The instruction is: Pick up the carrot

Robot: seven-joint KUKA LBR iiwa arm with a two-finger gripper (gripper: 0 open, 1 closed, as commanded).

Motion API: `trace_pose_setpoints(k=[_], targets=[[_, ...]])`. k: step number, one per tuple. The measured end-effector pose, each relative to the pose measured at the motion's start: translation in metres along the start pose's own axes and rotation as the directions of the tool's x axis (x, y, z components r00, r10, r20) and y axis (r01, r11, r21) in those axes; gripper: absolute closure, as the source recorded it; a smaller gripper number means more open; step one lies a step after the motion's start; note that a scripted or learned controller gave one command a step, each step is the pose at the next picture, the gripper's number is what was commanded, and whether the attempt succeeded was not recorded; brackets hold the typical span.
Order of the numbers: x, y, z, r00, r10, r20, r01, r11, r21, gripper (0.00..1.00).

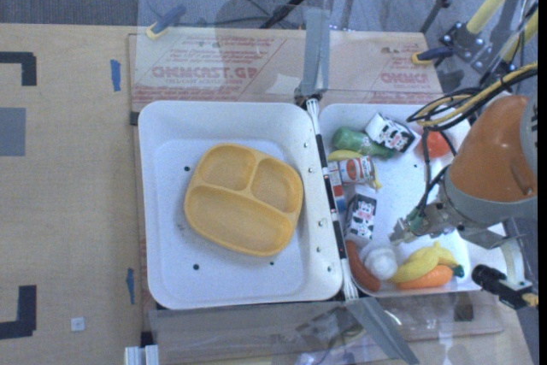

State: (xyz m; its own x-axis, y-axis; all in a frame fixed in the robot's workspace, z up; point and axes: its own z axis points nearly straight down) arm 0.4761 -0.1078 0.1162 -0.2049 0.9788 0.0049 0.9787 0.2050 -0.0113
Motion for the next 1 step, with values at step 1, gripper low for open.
trace_pose_setpoints(k=[1], targets=[[-0.0150, 0.0017, 0.0301, 0.943, -0.333, 0.003, 0.333, 0.943, -0.008, 1.00]])
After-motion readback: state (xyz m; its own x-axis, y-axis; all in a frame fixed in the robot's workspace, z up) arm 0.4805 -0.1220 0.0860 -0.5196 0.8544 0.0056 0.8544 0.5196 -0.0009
